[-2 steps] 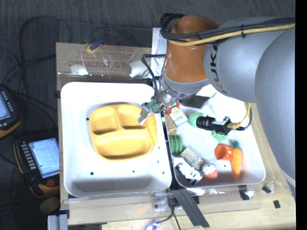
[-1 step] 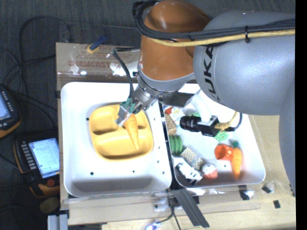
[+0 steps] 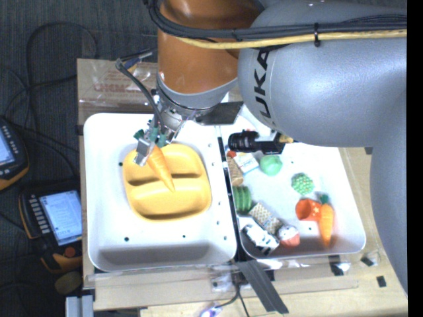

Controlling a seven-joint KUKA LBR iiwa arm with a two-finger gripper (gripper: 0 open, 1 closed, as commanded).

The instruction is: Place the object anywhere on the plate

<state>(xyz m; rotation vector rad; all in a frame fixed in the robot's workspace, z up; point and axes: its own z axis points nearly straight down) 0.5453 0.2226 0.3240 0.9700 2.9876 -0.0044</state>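
So there are two shallow white bins side by side on the counter [image 3: 89,88]. The left bin [image 3: 99,197] has a yellow plate [image 3: 185,197] in it, the kind with divided compartments, sitting a bit toward the back of the bin. The arm's pincer [image 3: 149,152] is down over the back left part of that plate, and there's an orange toy carrot [image 3: 160,169] right under it. The thick end of the carrot is up at the pincer tip and the pointy end lies out across the plate, roughly along the ridge between compartments. Honestly can't tell if the pincer is pinching the carrot or spread apart, since the view from above is too cluttered there. The carrot is over or on the plate either way.

The right bin [image 3: 353,240] is where all the other stuff is piled. Back edge: a black and red thing [image 3: 250,140] lying sideways, with a green ball-ish item [image 3: 270,165] just beside it. A green bumpy toy [image 3: 303,183] sits mid-bin. Near the right front there's a second orange carrot [image 3: 326,222] touching a red-orange piece [image 3: 306,209]. Along the divider side there's a green vegetable [image 3: 242,198], a checkered thing [image 3: 262,214], and a black and white toy [image 3: 260,237] at the front.
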